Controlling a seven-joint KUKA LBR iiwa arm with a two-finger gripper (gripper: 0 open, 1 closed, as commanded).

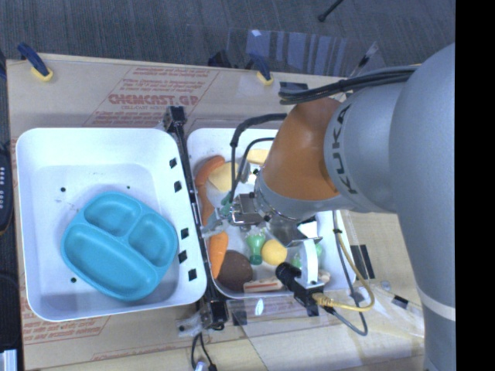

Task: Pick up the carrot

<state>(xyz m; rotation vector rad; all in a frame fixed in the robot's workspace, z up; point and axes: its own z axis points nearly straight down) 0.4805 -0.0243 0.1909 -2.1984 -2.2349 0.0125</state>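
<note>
Several things crowd the near end of the right bin [203, 141], and that is where I would expect trouble. Closest to the front wall lies a pale stick-shaped piece [261, 286], then a dark brown rounded lump [235, 268], and pressed against that lump, hard by the wall shared with the other bin, sits the carrot [219, 246], orange and lying roughly along the wall. Just beside it are a green item [255, 245] and a yellow ball [273, 252]. The gripper [246, 211] hangs right above this cluster, a little farther back than the carrot, but the wrist and orange band cover it, so I cannot tell whether it is spread or pinched. Coming down here, it could well catch the brown lump or the wall instead, or nudge the carrot tighter into the corner. Farther back, more orange and yellow food [213, 172] might be mistaken for the target. Off to the side, the left bin [93, 141] holds a blue divided tray [120, 243].
</note>
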